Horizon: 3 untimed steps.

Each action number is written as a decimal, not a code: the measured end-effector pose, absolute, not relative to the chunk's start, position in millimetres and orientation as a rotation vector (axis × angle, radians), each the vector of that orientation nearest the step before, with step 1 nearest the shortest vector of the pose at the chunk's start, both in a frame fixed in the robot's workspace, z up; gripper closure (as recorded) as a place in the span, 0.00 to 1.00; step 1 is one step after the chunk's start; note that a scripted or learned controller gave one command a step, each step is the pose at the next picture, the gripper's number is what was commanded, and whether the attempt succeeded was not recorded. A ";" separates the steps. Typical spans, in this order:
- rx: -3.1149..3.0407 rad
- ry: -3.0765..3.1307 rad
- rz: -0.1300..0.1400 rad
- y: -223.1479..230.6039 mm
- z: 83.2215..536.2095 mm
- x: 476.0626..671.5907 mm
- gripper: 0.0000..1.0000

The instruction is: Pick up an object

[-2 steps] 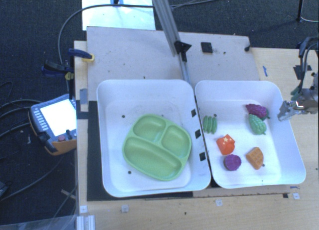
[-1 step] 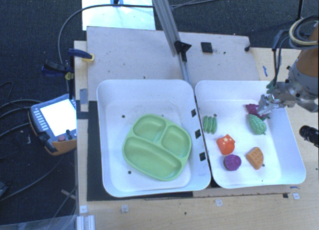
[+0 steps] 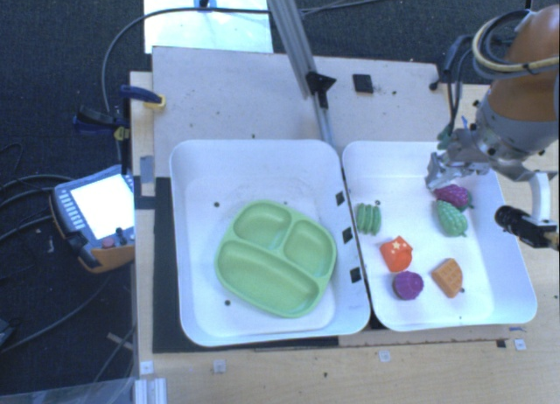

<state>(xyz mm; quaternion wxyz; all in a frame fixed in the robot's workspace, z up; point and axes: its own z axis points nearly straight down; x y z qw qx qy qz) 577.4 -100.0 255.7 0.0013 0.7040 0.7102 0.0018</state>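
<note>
Hovering over the right bin [image 3: 516, 306], the claw [image 3: 444, 175] sat just above a purple toy fruit [image 3: 453, 194] lying beside a green one [image 3: 451, 218]; whether it gripped anything I could not tell.

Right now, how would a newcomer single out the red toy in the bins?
Look in the right bin, the one without the green tray. Near its middle sits the red toy, between the green pod and the purple ball. It is the only red piece.
</note>
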 end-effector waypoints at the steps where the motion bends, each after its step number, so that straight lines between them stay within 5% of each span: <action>1: 2.210 2.229 0.004 -59.7 246.3 598.1 1.00; 3: 2.211 2.229 0.004 38.3 233.7 620.4 1.00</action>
